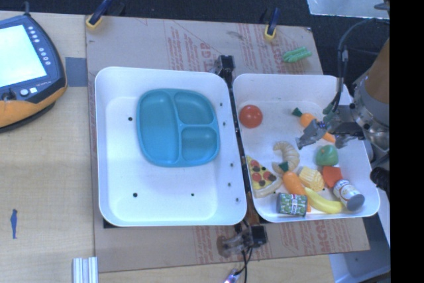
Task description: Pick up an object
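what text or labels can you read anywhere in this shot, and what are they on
Nothing reads clearly.
Cardboard sheet under the bins: red print, too faint and blurred to read.
Small green box in the right bin: label too small.
Small can: label too small.
Handheld screen at far left: no text legible.

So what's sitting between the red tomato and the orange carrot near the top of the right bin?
Nothing: between the tomato and the carrot, the camera view shows bare white bin floor.
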You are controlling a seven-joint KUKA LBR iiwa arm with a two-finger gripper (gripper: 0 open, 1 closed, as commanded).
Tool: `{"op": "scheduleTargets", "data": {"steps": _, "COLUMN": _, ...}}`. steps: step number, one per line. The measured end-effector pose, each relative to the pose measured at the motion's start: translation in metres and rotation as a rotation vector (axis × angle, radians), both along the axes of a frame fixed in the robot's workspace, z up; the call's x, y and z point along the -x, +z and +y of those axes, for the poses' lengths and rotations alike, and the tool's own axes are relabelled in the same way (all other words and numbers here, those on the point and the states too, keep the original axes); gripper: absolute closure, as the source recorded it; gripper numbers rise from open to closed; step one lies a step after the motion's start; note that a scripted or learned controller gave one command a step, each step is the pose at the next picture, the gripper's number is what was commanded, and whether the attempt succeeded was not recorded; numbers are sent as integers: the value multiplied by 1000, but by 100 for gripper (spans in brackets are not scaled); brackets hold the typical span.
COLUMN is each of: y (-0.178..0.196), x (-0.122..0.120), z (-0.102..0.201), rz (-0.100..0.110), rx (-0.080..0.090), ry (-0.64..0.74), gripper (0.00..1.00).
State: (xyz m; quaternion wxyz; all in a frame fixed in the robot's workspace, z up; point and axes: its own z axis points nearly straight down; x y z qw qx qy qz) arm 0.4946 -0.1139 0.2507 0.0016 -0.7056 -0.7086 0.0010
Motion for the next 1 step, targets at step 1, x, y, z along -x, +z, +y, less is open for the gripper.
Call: {"op": "scheduleTargets", "data": {"steps": 1, "y": -144, "x": 19, "z": -66, "rz": -1, "rx": 1, "ry": 0, "gripper": 0}}
